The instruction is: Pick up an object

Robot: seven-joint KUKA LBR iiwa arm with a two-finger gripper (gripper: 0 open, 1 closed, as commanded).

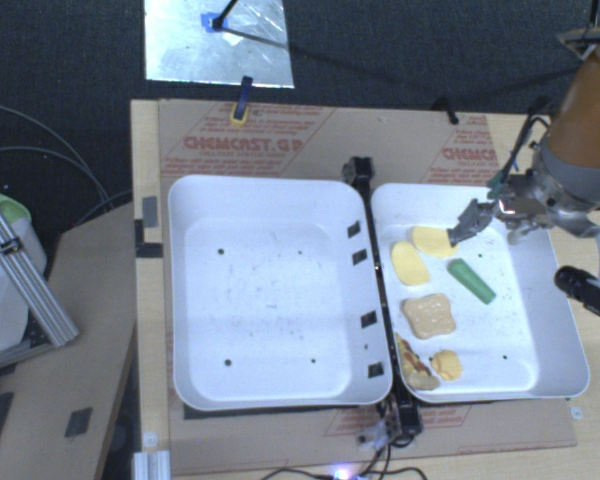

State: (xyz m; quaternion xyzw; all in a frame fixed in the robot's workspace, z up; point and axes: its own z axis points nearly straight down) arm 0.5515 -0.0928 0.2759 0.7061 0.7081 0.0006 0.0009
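Gripper (467,226) hangs at your right bin's (550,318) twelve o'clock end, tip just over a yellow piece (432,240); whether it's open or gripping, you cannot tell. At its five o'clock lies a green block (471,279), with a tan slice (429,314) toward six.

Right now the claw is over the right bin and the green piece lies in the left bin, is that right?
Not quite. The camera view shows the green piece in the right bin, beside the yellow pieces, not the left one. The claw is over the right bin, as you said.
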